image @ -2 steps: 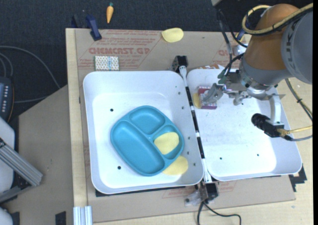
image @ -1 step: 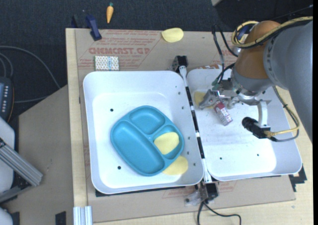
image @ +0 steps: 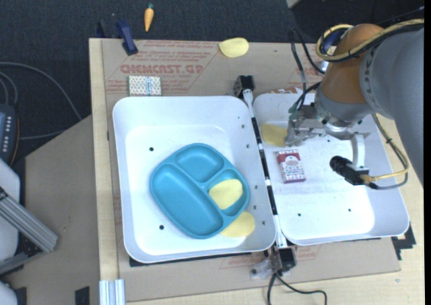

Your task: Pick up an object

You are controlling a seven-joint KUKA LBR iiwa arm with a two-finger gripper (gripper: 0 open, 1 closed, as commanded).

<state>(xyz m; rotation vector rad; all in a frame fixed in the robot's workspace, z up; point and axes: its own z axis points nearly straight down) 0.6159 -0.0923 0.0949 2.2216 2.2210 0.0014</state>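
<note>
At the near edge, a cable clip (image: 281, 258) sits at the front of the tabletop (image: 108, 162), right where the two bins meet. Behind it on the left, the left bin (image: 135, 229) holds a blue tray (image: 192, 189) lying at a slant, with one yellow piece (image: 226, 192) resting in its compartment and another yellow piece (image: 239, 225) tucked against its near corner on the bin floor.

The right bin (image: 337, 219) holds a small red-and-white box (image: 291, 165) near its left wall, its long axis running roughly front to back. Just behind the box, toward the bin's far left corner, lies a flat yellow slice (image: 273, 134). A black part with a yellow cable (image: 349, 170) hangs off the arm to the box's right.

The gripper (image: 296, 132) comes down from the grey arm (image: 384, 68) at the far part of the right bin. It stands just right of the yellow slice and just behind the box. Whether it is released or clenched cannot be told from this angle, and nothing can be seen held.

As I judge it, the slice is the nearest target, lying close to the gripper's left side. The box lies a short way toward the camera. Taking it would call for a grip across its narrow width.

Outside the bins at the far end of the tabletop lie a patterned card (image: 144, 85), another yellow piece (image: 234, 47) and a blue clip (image: 125, 36).
</note>
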